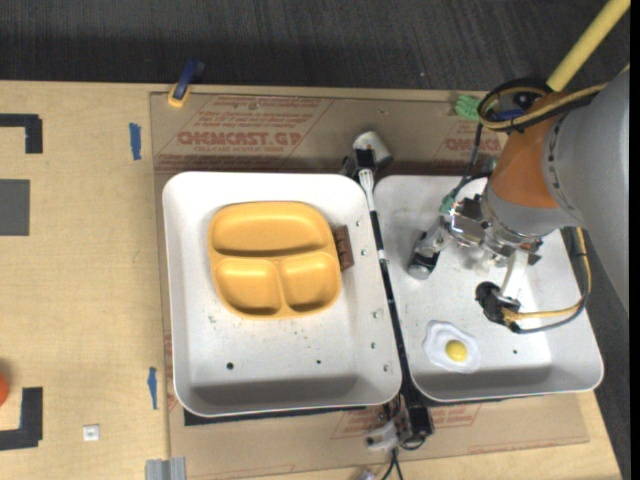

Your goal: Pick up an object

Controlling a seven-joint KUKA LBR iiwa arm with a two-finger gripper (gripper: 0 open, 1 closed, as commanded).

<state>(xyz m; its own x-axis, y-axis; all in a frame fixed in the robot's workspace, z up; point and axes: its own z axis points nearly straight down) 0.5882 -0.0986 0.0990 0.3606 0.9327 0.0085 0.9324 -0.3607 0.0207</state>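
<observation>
I see the end effector (428, 258) low over the right bin (570, 368), near its left wall and about midway along it; whether it is released or clenched I cannot tell. A toy fried egg (450, 346) lies near that bin's front edge, apart from the end effector and toward the front. A yellow divided tray (272, 256) sits in the left bin (190, 348).
</observation>
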